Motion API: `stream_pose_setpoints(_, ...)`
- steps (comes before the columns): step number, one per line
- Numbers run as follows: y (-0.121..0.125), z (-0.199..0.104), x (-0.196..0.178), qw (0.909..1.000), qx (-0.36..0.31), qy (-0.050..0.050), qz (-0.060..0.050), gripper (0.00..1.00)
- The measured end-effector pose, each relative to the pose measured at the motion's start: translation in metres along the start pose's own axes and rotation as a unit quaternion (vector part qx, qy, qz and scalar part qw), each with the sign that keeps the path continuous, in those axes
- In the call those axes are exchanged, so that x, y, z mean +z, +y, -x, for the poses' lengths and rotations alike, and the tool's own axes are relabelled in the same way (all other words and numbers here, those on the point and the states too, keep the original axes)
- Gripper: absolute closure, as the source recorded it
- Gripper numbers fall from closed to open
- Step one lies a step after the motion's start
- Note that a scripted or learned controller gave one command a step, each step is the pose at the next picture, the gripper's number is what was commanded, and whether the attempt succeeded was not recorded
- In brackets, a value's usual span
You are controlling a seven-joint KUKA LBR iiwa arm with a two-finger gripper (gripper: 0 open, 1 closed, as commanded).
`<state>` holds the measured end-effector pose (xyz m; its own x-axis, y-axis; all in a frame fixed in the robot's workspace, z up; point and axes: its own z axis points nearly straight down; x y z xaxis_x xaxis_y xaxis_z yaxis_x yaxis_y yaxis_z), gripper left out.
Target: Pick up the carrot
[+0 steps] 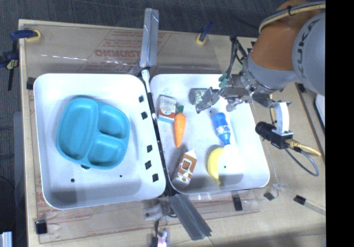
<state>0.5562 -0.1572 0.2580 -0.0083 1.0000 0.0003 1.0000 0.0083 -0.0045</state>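
The carrot (179,125) is orange with a small green top and lies lengthwise in the left part of the right bin (251,168). My gripper (202,100) hangs over the upper middle of that bin, to the right of the carrot's top and slightly above it. Its fingers (197,97) are spread apart with nothing between them. The carrot lies free, untouched by the gripper.
A small carton (166,106) lies just above the carrot. A blue bottle (221,127), a banana (214,164) and a brown juice box (186,167) share the right bin. A blue divided plate (93,132) sits in the left bin (50,185).
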Motion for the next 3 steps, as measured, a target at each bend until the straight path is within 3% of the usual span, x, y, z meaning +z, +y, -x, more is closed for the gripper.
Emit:
stream_pose_setpoints(1, 0.003, -0.036, 0.166, 0.9995, -0.03, -0.003, 0.001, 0.0)
stream_pose_setpoints(2, 0.003, -0.037, 0.157, 0.9995, -0.032, -0.002, 0.001, 1.0)
stream_pose_setpoints(3, 0.009, -0.087, 0.061, 1.0, 0.008, 0.0, 0.001, 1.0)
